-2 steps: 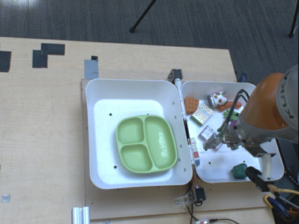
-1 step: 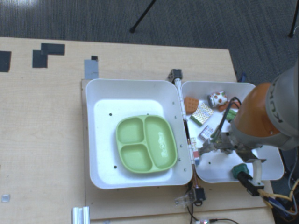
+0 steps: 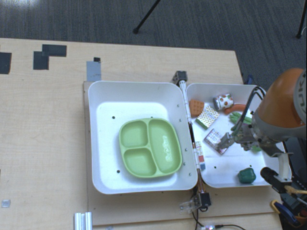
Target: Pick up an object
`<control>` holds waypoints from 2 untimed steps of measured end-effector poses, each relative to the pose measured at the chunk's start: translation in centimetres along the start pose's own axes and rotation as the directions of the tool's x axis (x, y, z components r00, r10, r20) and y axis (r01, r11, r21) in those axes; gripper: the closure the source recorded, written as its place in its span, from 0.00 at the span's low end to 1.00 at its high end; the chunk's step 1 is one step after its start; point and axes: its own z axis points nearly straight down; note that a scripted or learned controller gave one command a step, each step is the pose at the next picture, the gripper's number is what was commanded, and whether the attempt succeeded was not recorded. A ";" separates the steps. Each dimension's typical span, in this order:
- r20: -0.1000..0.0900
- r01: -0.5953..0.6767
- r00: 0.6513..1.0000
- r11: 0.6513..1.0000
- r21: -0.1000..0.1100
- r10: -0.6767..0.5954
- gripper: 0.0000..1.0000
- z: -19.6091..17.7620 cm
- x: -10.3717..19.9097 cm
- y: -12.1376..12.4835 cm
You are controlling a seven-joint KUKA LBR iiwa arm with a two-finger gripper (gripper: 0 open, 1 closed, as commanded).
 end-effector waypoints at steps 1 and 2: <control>0.005 -0.005 1.000 1.000 -0.006 0.005 0.00 7.3 1.3 0.1; 0.000 0.001 1.000 1.000 0.000 -0.001 0.00 1.0 0.7 0.0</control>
